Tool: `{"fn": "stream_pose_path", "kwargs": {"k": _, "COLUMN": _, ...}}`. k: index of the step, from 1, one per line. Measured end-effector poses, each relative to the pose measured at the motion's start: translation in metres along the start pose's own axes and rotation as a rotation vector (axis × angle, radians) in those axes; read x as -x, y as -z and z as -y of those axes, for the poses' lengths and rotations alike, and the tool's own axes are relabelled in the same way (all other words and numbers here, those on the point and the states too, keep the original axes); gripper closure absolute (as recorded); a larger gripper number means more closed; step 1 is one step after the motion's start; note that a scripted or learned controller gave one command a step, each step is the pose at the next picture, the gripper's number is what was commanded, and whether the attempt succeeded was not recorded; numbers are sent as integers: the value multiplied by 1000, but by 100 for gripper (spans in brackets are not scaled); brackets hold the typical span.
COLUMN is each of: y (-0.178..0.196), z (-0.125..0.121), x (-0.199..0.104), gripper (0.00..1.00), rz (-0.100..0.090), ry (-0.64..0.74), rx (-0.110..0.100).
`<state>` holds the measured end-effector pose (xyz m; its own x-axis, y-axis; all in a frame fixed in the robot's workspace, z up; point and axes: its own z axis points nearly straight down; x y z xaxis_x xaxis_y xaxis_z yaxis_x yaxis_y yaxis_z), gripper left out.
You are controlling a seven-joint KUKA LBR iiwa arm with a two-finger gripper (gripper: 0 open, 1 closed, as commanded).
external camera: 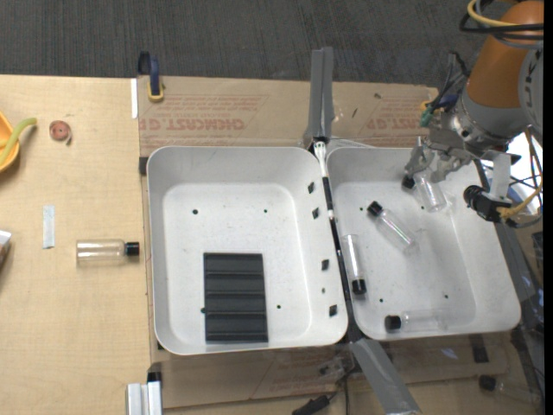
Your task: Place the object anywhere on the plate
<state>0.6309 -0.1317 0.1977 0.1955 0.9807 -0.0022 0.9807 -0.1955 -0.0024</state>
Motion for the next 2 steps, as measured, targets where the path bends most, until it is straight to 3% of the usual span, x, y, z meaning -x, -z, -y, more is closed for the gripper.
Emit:
{"fn": "stream_pose_path", "kwargs": {"k": 1, "y": 0, "z": 0, "x": 0, "gripper": 0, "rz": 0, "ry": 0, "rx": 0}}
{"fn": "stream_pose_path", "kwargs": {"k": 2, "y": 193, "z": -8, "x": 65, "gripper": 0, "rz": 0, "ry": 64, "rx": 1}}
